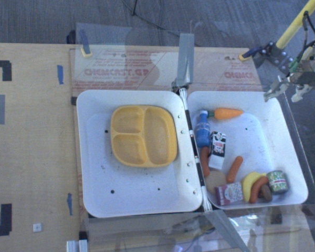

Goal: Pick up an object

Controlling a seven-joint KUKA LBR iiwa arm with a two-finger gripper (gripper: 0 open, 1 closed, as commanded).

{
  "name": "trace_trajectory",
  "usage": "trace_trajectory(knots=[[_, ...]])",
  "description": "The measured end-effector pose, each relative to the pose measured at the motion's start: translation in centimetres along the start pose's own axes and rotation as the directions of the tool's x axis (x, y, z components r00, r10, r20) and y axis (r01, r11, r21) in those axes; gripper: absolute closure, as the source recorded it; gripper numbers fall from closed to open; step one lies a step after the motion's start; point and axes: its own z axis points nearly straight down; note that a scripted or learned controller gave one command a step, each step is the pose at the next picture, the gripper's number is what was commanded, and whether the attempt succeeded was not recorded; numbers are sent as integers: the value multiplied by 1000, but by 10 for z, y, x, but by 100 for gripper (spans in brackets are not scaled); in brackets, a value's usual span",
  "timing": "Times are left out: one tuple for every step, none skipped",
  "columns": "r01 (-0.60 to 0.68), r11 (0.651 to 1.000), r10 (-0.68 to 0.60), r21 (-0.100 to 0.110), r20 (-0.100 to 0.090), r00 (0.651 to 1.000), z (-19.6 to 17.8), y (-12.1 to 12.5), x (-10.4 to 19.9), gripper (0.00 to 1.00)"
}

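Left bin: a yellow plastic divided plate was seen in the shallow white left bin.
Right bin: a blue plastic bottle and an orange toy carrot were seen apart, easiest approached from above.
Gripper: the gripper was held beyond the rim; its state could not be told.
Counter: a wooden counter was noted.

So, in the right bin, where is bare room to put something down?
Bare floor lies in the right bin between the carrot, the milk carton and the right wall. Crowded: the left wall by the blue bottle, and the near edge around the banana.
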Motion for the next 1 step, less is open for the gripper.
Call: trace_trajectory(knots=[[-22, 1000, 22, -5, 4, 1000, 157, 42, 48, 0]])
